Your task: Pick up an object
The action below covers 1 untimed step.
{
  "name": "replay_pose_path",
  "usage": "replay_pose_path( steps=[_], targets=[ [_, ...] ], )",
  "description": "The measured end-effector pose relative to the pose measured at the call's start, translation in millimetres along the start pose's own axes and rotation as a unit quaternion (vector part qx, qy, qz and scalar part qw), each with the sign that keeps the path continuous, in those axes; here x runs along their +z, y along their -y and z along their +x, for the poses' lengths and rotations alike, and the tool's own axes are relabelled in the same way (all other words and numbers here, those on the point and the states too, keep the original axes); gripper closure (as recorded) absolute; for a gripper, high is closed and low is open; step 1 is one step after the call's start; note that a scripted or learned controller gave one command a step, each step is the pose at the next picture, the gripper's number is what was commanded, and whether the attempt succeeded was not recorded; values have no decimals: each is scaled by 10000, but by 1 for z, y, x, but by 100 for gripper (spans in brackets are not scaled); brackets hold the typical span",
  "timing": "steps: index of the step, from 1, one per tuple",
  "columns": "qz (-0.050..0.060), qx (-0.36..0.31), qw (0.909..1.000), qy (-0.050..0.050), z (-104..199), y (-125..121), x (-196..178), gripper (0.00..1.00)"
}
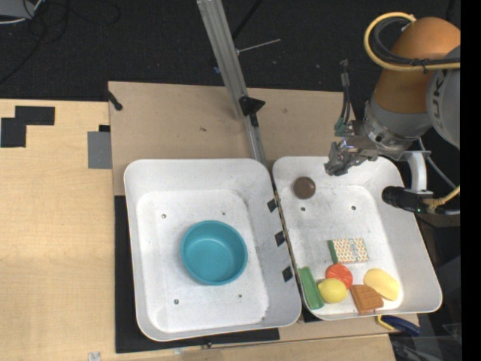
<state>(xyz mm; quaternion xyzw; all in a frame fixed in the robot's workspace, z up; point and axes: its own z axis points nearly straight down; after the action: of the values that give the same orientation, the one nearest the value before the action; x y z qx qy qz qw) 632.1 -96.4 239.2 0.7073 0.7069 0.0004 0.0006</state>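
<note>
My gripper (340, 161) hangs over the far edge of the right bin (406, 235), with nothing seen between its tips. A small brown ball (304, 187) lies in that bin's far left corner, a little left of and below the gripper. At the near end of the same bin lie a checkered card (350, 250), a red ball (339, 274), a yellow ball (332, 290), a yellow lemon-like piece (382, 283), a brown block (367, 298) and a green stick (310, 287).
The left bin (150, 201) holds a teal bowl (214, 252). A slanted metal rail (229, 62) rises behind the bins, ending near their shared wall. Black clips (279, 238) sit along that wall. Bare white floor spans the middle of the right bin.
</note>
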Motion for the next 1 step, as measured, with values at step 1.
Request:
replay_pose_path(
  steps=[1],
  targets=[
    [10,-16,10000,-5,47,14,3,100]
  ],
)
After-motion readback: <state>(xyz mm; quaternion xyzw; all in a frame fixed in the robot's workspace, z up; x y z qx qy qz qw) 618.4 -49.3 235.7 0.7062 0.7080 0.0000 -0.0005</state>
